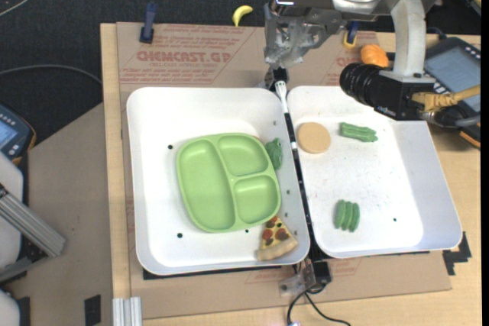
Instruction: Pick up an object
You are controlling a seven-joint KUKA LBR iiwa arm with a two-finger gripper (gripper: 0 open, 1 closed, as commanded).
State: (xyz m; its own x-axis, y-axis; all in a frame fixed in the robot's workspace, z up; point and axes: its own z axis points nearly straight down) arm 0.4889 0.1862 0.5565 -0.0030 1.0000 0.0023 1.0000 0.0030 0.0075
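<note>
My gripper (284, 53) hangs above the far end of the ridge where the two bins meet, with nothing visible between its fingers. In the right bin (428, 187) lie a round tan cookie (313, 138), a green pea pod (357, 133) near the far side, and a second green pod (346, 215) nearer the front. The left bin (149, 164) bears a green divided plate (228, 181), a small green piece (275, 153) by its right rim, and a pizza slice (276, 238) at the front right corner.
The arm's black wrist hardware (378, 88) overhangs the right bin's far edge. Behind the bins, on the cardboard, sit a yellow banana toy (242, 14), an orange object (374, 55) and a blue clip (148, 23). A handheld pendant (458, 72) lies at the far right.
</note>
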